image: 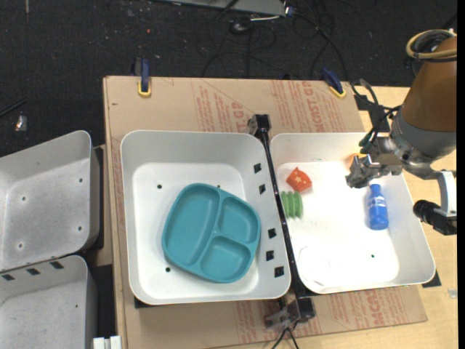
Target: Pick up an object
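1. Down on a brown cardboard-topped bench, clamped at the far edge by blue-and-yellow clips, dark speckled floor and loose cables beyond.
2. Two shallow white plastic bins side by side: left bin carrying a smooth teal three-compartment plate.
3. Right bin holding a small blue plastic bottle, a red wedge-shaped toy and a ridged green piece just near of it.
4. Blue bottle lying flat at the bin's right, long axis running far to near, cap end far.
5. Grey two-finger gripper hovering just far-left of the bottle; finger opening impossible to tell, nothing seen held.
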Available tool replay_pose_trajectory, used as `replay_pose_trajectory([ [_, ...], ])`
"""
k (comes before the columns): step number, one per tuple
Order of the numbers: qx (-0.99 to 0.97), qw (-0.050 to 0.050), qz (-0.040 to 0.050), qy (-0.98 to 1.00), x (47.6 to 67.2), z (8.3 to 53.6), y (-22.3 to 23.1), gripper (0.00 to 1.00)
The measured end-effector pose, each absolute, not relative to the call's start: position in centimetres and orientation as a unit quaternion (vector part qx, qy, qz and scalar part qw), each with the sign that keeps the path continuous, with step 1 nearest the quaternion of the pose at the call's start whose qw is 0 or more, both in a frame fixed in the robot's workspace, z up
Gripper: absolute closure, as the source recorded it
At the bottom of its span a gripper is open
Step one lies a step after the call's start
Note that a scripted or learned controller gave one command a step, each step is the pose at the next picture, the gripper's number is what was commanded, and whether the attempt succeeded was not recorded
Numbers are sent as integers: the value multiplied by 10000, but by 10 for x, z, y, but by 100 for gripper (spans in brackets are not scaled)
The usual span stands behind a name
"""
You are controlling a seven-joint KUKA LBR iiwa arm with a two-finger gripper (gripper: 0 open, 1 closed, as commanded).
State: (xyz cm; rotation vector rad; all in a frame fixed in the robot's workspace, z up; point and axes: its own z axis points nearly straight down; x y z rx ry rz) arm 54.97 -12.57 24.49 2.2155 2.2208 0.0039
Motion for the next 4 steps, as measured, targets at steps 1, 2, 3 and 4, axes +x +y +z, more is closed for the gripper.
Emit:
replay_pose_trajectory([
  [1,7044,-1,9,7098,548,252,-74,100],
  [2,7043,-13,-2,7099,550,235,-20,100],
  [3,7042,-11,0,7100,552,229,44,100],
  [4,7045,1,4,7097,559,224,95,100],
])
